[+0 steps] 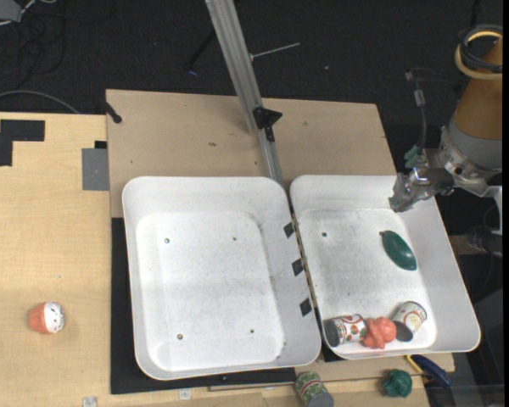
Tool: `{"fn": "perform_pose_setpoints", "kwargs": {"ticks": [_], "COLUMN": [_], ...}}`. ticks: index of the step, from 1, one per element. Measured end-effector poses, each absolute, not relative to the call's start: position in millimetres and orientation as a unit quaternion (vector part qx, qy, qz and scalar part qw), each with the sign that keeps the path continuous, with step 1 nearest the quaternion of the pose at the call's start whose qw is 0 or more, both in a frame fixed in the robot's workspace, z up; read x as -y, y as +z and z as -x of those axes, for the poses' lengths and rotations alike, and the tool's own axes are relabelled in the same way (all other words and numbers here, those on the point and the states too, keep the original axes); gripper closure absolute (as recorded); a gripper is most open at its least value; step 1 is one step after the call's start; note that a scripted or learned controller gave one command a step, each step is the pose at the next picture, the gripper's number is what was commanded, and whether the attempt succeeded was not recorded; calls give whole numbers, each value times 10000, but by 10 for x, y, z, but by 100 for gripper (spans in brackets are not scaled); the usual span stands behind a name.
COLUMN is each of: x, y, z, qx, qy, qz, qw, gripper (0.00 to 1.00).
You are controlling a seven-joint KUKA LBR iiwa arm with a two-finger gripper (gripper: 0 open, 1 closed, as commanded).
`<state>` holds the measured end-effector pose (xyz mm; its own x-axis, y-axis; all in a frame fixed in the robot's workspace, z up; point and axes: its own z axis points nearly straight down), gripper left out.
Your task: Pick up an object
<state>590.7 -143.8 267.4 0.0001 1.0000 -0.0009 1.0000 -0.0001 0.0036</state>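
Just below my gripper [405,195] lies the green object [399,250], alone in the right bin [356,227] — I cannot tell my fingers' state — best descend centred, straddling its narrow width.

- Left bin [153,202] has a wide open floor, so there's tons of room to come straight down.
- Right bin [348,195]: the middle is open, with a green object [399,250] near the right wall.
- Its near edge is crowded: two cans [346,329] [410,319] with an orange toy [378,333] packed between them.
- A slanted metal rail [242,75] crosses the desk [195,134] behind the bins.
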Motion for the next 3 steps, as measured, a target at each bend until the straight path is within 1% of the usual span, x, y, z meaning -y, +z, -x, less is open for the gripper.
{"fn": "perform_pose_setpoints", "kwargs": {"ticks": [1,3], "x": [899,-268], "y": [2526,2321], "z": [-6006,-6146], "qx": [-7085,-7088], "qy": [-5,-11], "qz": [-7057,-7054], "qw": [-21,-28], "gripper": [100,100]}}
